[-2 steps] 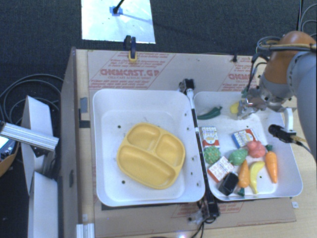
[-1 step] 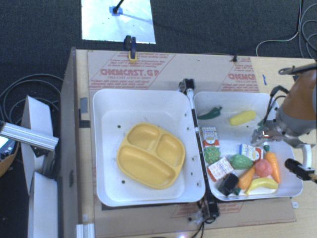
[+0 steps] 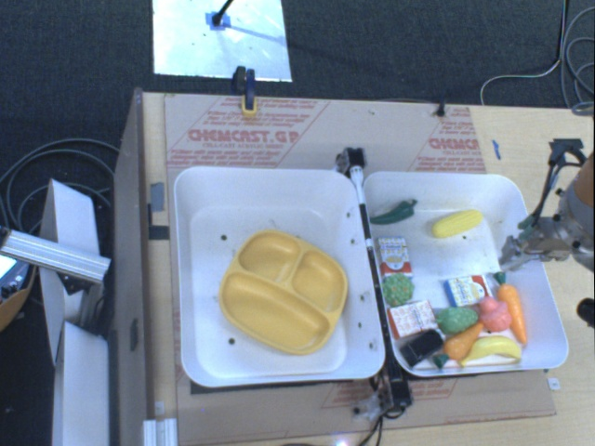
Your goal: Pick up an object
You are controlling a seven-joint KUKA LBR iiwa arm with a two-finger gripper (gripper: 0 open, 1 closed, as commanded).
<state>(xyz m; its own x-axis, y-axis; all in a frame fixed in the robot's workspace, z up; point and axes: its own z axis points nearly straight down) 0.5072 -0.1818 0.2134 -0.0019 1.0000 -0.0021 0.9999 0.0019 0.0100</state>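
Observation:
The right bin (image 3: 507,193) holds several toy foods: a green pepper (image 3: 393,212), a yellow corn cob (image 3: 457,222), a small red and white carton (image 3: 393,254), a green leafy piece (image 3: 398,289), a blue and white carton (image 3: 465,290), an orange carrot (image 3: 513,312), a pink piece (image 3: 493,312) and a banana (image 3: 493,349). My gripper (image 3: 513,252) reaches in over the bin's right rim, just above the carrot and right of the blue carton. Nothing is seen held in it.
The left bin (image 3: 200,203) holds a yellow divided tray (image 3: 284,291). A black object (image 3: 423,346) and another carton (image 3: 412,318) lie near the right bin's front. A clamp (image 3: 353,163) sits between the bins at the back. Cables run along the right side.

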